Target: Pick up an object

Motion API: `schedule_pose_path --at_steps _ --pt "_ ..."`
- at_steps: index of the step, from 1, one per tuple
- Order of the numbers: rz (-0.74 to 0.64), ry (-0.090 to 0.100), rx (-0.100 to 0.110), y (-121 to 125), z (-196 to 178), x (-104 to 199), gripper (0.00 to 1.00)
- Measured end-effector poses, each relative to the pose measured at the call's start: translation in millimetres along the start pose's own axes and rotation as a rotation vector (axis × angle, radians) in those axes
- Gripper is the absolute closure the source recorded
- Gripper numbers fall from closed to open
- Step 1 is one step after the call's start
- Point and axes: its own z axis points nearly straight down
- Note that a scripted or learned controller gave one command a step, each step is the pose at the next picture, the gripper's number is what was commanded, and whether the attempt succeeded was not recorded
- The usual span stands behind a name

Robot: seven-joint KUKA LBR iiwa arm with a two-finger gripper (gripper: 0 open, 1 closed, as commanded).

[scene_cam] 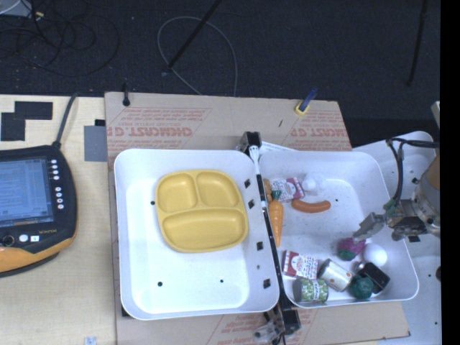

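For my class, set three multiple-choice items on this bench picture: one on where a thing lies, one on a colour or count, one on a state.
1. Where does the carrot lie?
A. On the yellow tray
B. In the right bin, along the divider between the bins
C. On the cardboard

2. How many compartments has the yellow tray?
A. Two
B. Three
C. Five

3. Where is the gripper?
A. Over the right bin, near the purple object
B. Over the left bin
C. Over the tablet

Answers: 1 B, it lies lengthwise against the right bin's left wall. 2 B, two small sections above one long one. 3 A, it reaches in at the right bin's right side.
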Motion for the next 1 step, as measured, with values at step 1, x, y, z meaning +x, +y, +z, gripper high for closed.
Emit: schedule_pose_path --at_steps 1 --pt "-0.001 0.002 0.0 25.8 117.8 -1.6 0.0"
